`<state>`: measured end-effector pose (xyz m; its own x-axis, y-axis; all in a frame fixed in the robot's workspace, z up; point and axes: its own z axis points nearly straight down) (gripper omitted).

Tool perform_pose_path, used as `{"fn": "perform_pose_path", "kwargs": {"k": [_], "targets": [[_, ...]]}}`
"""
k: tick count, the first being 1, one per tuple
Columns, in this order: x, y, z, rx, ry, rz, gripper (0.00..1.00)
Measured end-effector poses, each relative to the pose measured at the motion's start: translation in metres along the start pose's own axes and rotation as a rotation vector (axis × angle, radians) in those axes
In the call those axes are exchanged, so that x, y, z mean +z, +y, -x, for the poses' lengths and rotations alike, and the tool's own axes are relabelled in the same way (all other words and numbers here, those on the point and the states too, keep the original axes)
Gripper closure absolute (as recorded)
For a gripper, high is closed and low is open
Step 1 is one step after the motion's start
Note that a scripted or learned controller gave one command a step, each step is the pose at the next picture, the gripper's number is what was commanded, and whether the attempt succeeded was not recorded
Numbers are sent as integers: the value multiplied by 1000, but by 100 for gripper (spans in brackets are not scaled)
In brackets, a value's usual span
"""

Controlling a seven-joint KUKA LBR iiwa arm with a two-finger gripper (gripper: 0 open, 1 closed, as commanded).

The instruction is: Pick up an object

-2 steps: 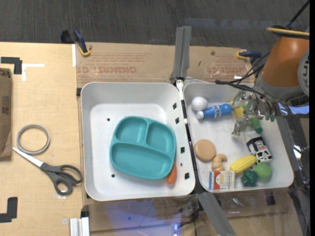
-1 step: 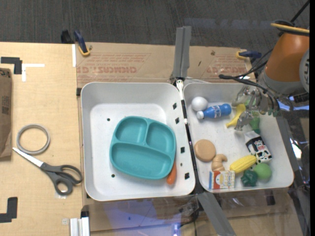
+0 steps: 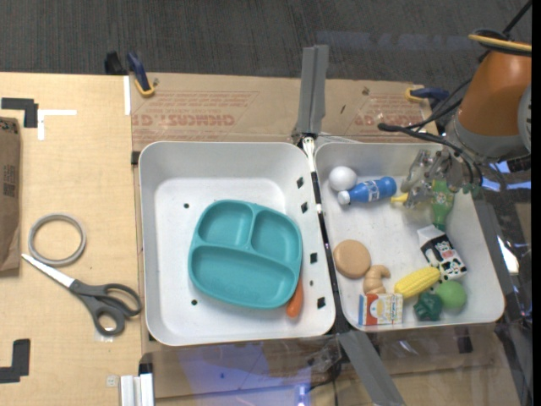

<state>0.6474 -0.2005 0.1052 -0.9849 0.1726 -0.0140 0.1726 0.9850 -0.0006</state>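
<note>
In the left bin (image 3: pixel 161 227), one teal plate (image 3: pixel 245 255).

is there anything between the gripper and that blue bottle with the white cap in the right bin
Nothing visible blocks it. The gripper hangs over the right white bin's far side, and the blue bottle with the white cap lies just left of it. A small yellow piece sits by the bottle's base, beside the path rather than across it.
</note>
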Motion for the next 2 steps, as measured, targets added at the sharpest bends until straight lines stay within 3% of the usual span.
{"fn": "perform_pose_path", "kwargs": {"k": [1, 2], "targets": [[12, 36, -13, 228, 10, -1, 100], [12, 36, -13, 228, 10, -1, 0]]}}
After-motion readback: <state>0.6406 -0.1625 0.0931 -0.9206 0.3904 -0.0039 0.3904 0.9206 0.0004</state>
